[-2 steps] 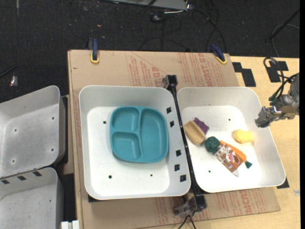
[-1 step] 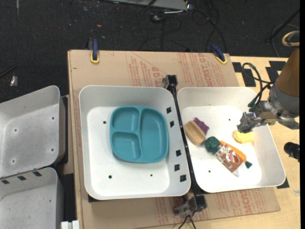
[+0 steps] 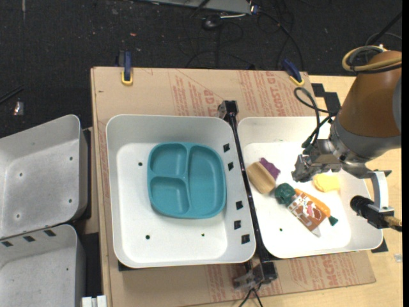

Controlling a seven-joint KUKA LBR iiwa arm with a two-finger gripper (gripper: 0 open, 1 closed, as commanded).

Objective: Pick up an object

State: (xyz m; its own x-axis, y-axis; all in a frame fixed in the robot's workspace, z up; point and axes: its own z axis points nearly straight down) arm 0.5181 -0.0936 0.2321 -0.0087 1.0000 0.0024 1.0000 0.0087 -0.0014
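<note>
The hand (image 3: 305, 169) hung low over the right bin (image 3: 364, 235), at the end of the grey arm (image 3: 370, 117) with its orange band, which reached in from the right. It was a dark cluster seen from above, and whether it was spread or clenched could not be told from this slanted view. Nothing could be seen caught in it. It sat just above and right of the dark green object (image 3: 284, 192), and just left of the yellow object (image 3: 327, 183), which lay partly under the wrist.

The right bin held five loose things, one of each. A tan oblong piece (image 3: 260, 177) lay near the bin's left wall, with a small purple piece (image 3: 271, 169) touching its upper right side. The dark green object lay just below and right of the tan one. An orange and brown packet (image 3: 310, 212) stretched on a slant from the green object toward the bin's lower right. The yellow object lay above that packet.

The left bin (image 3: 128, 235) held one teal divided plate (image 3: 187, 180) with three compartments, lying flat near its middle. Both bins rested side by side on the cardboard-covered bench (image 3: 172, 88).
</note>
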